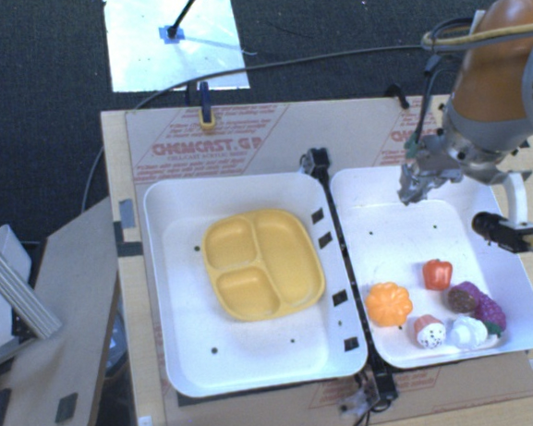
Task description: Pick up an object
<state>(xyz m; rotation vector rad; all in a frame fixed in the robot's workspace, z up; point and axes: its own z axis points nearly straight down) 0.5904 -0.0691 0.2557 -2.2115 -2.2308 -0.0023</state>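
Note:
A yellow sectioned plate [260, 264] lies in the left bin [173, 262]. In the right bin [383, 216], near its front edge, sit an orange pumpkin [389, 304], a red pepper [438, 274], a purple bunch of grapes [476, 302], a small pink and white toy [429, 332] and a white piece [467, 332]. My gripper [414, 188] hangs over the far part of the right bin, well behind the toys, with nothing seen between its fingers.
The two white bins meet at a black-clipped divider [336, 248]. A cardboard sheet [241, 135] lies behind the bins, with a blue and yellow clamp [204, 104] on it. A grey side table [61, 300] stands at the left.

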